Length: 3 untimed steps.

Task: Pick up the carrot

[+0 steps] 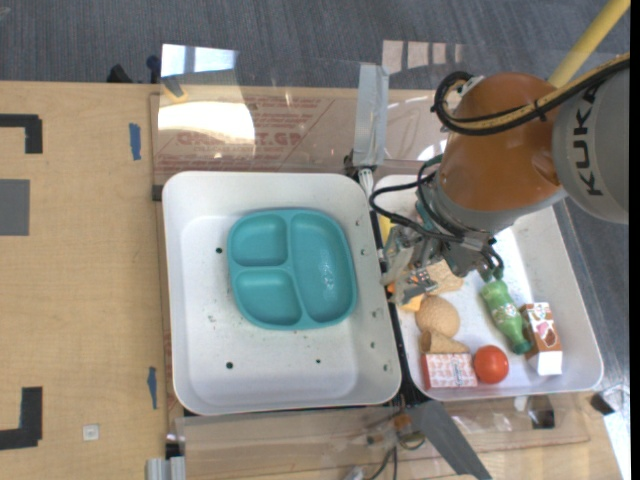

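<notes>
In the right bin [583, 340], close to its front wall, sits a red tomato [490, 364]. Touching the tomato's left side is a red-and-white box [448, 370], and just to the tomato's right stands a small white-and-red carton [543, 336]. Just behind the tomato a green bottle [505, 315] lies on a slant. Behind and to the left of the tomato rests a round tan bun [437, 317], with a brown wedge [446, 344] touching its front edge.

Farther back and left of the tomato, near the wall between the bins, a small orange piece that looks like the carrot [413, 290] lies on the bin floor, partly under dark metal parts. The gripper [445, 263] hangs just behind it; whether it is open or closed cannot be told from this slant, and nothing can be seen held in it.

Well to the left of the tomato, in the left bin [185, 268], lies a teal divided plate [293, 268]. Farther back than the tomato, the arm's orange band [500, 148] bulks over the right bin. The tan table [70, 268] spreads off beyond the left bin.
</notes>
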Each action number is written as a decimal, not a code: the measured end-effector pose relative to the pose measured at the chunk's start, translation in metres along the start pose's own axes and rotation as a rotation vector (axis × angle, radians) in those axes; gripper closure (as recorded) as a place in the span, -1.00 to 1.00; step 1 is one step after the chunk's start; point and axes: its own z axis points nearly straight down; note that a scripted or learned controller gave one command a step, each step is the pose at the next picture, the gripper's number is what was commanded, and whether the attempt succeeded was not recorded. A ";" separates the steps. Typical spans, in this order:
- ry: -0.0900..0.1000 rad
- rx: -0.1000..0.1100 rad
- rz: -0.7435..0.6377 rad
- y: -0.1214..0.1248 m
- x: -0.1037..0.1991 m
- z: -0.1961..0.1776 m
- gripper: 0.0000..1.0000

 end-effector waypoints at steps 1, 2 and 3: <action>-0.003 0.001 0.002 -0.001 -0.002 -0.008 1.00; -0.002 0.001 0.001 -0.001 -0.002 -0.008 -1.00; 0.002 0.002 -0.119 -0.008 0.071 0.000 -1.00</action>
